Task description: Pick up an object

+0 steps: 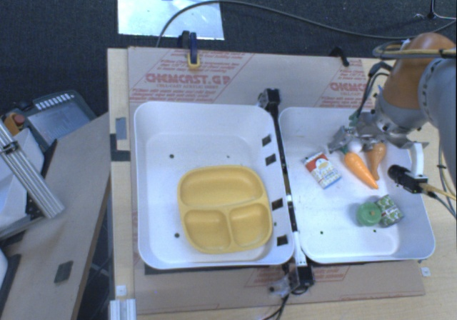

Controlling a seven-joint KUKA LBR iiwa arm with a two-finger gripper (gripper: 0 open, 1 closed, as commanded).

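Two white bins (214, 115) are set on a bench; the gripper (351, 141) is lowered beside two carrots (360, 168), finger state unclear.

Claw (351, 141) fingertips lost among two carrots (365, 164), arm (421, 83) cropped at right edge.

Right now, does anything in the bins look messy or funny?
Nothing looks spilled or broken. The yellow tray sits a bit crooked in the left bin. The carrots, small carton and green toy lie loose in the right bin.
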